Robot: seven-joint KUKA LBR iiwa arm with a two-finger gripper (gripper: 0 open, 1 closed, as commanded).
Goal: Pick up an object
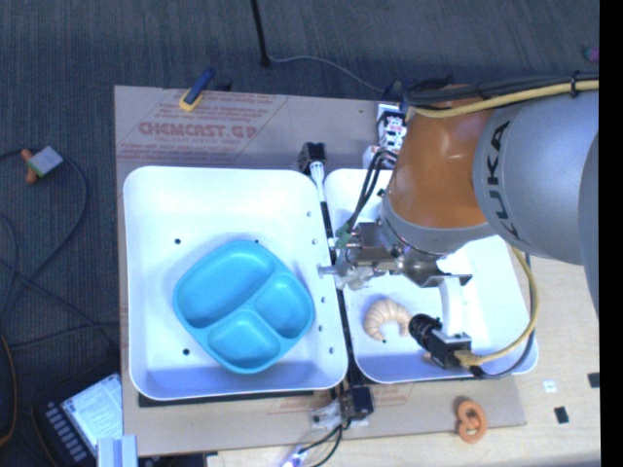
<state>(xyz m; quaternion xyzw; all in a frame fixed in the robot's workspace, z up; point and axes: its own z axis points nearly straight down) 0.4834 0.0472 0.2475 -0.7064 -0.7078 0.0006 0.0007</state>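
Mostly hidden beneath the arm, the claw (apart or together, I cannot tell) hangs near the curled tan object.

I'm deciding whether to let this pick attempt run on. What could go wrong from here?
1. The gripper hangs by the rim where the right white bin meets the left white bin, beside rather than over the tan crescent-shaped toy. A straight descent could miss the toy or strike the rim.
2. The blue divided plastic plate in the left white bin looks broad and shallow, so it is probably hard to grasp with two fingers.
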